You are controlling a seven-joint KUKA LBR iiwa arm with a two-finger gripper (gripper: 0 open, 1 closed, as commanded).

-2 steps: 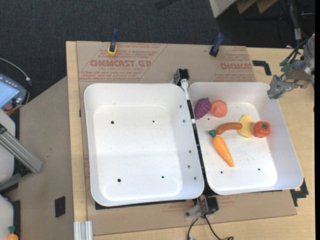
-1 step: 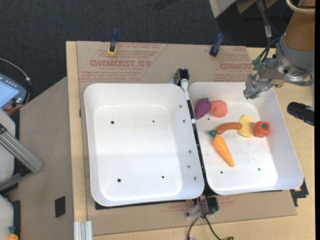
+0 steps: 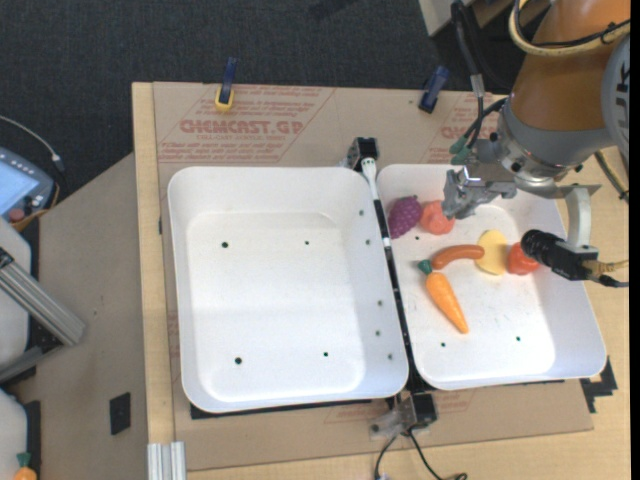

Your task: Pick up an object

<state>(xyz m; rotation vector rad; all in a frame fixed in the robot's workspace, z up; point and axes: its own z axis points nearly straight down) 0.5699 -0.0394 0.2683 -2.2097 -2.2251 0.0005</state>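
My gripper (image 3: 462, 204) hangs over the pink toy (image 3: 437, 219) by the right bin (image 3: 560, 363)'s back edge; jaw state unclear; I should descend straight.

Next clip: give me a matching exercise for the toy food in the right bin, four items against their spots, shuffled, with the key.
Items:
1. purple grapes
2. carrot
3. sausage
4. yellow piece

Places:
A. nearest the front rim of the right bin
B. against the divider side, at the back left of the group
C. between the sausage and the red piece
D. just above the carrot, lying crosswise

Pairs: 1-B, 2-A, 3-D, 4-C.

The hand hangs over the pink piece beside the grapes.
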